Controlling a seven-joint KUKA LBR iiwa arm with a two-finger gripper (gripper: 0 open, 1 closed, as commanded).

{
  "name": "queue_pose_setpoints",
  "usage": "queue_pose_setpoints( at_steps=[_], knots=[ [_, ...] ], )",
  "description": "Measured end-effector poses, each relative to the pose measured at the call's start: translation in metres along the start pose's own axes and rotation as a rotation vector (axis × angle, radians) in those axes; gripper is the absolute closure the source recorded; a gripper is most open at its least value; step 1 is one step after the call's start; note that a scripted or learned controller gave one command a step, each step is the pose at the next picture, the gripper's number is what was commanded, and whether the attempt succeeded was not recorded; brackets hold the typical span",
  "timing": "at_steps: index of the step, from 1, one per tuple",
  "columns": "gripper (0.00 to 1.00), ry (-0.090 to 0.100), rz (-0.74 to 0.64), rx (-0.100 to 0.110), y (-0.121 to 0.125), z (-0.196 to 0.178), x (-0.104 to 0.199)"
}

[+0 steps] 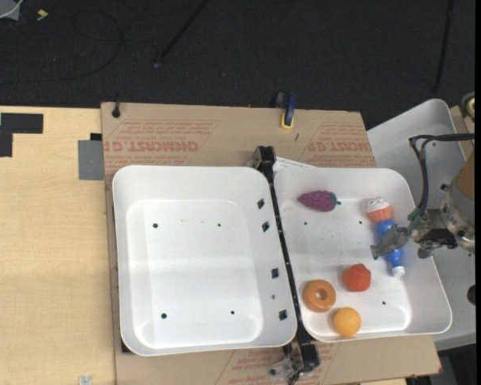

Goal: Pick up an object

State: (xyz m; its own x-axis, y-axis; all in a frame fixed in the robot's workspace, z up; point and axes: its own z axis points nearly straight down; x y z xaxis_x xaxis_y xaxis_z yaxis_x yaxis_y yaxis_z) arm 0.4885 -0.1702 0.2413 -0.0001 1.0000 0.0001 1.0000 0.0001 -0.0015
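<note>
The right bin (pixel 438 315) holds several toys: a purple grape bunch (pixel 318 200), an orange-and-white cupcake (pixel 377 208), a blue bottle with a white cap (pixel 394 260), a red tomato (pixel 356 277), a glazed donut (pixel 319 294) and an orange ball (pixel 346 321). My gripper (pixel 406 243) hangs low over the bin's right side, open. Its left finger (pixel 385 245) covers the upper part of the blue bottle, and the other stands to the right near the bin wall. Nothing is lifted.
The left bin (pixel 122 239) lies beside the right one, with a black divider rail (pixel 276 247) between them. Both rest on a cardboard sheet (pixel 184 139). A wooden bench top (pixel 40 255) spreads to the left. Cables hang near the arm at the right.
</note>
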Motion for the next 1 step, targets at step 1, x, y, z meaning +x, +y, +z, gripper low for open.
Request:
queue_pose_setpoints(
  at_steps=[1],
  knots=[
    [0.00, 0.000, -0.002, 0.001, 0.0284, 0.1600, 0.0008]
  ],
)
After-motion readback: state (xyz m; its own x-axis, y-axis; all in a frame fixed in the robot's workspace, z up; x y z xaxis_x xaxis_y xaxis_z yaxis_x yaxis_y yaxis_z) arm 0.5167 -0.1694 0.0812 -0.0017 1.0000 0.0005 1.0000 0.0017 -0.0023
